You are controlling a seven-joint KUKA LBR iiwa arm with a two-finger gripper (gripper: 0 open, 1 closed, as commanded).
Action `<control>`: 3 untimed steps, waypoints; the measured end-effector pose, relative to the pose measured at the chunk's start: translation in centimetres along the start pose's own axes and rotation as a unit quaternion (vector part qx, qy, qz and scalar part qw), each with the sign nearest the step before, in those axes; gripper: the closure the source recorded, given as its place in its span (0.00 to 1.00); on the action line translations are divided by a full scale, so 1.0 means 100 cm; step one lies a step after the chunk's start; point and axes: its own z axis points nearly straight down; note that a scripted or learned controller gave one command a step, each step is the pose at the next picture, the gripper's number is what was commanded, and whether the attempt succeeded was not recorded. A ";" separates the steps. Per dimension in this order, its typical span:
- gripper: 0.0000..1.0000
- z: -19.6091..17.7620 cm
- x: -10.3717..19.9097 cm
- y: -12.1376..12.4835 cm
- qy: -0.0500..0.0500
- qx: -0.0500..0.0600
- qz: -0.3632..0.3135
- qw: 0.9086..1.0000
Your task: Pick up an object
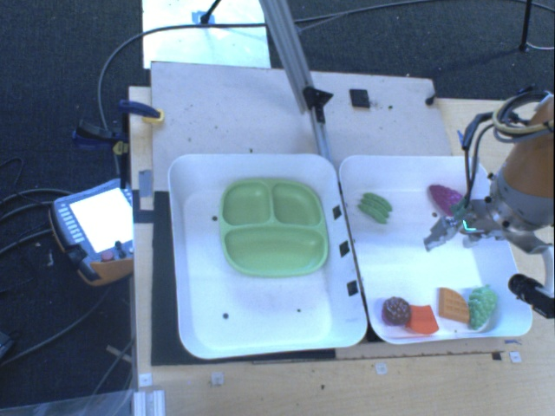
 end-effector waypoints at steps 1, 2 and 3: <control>0.00 -0.001 0.000 0.001 0.000 -0.001 0.000 1.000; 0.00 0.044 -0.008 0.003 0.000 0.001 0.002 1.000; 0.00 0.107 -0.009 0.004 0.000 0.001 0.002 1.000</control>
